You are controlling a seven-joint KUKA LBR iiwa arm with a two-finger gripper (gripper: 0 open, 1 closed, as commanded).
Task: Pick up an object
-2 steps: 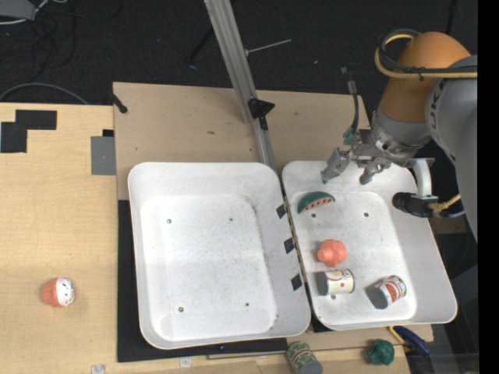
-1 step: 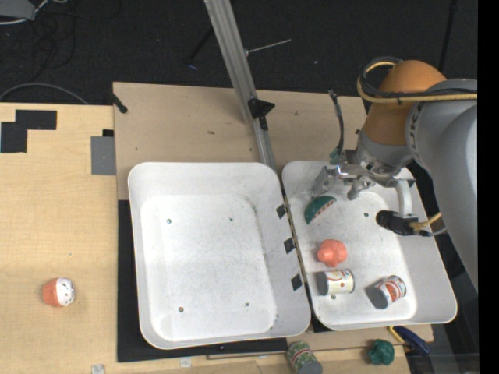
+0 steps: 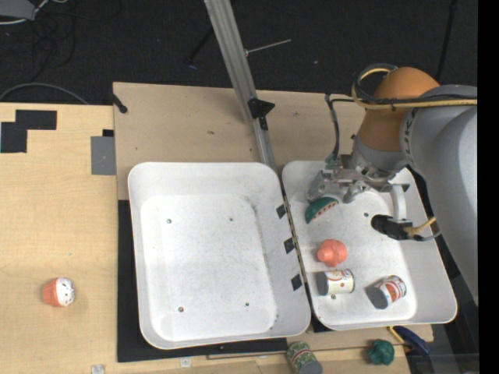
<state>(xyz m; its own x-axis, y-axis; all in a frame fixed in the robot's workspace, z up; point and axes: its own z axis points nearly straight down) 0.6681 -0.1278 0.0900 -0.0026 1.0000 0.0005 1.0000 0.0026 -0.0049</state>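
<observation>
Gripper [image 3: 334, 195] fingers clamp one teal brush [image 3: 320, 207] over the right bin [image 3: 425, 306], which holds one red ball [image 3: 332, 252] and two cans [image 3: 340, 282].

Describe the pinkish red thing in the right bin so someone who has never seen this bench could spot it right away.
Find the right bin, the white one the arm reaches into. Near its left wall, about halfway down, sits the pinkish red lump, just above a small white can lying on its side. It is the only rounded, plain-coloured thing there; the teal object above it is flatter, and both cans are cylinders.
</observation>
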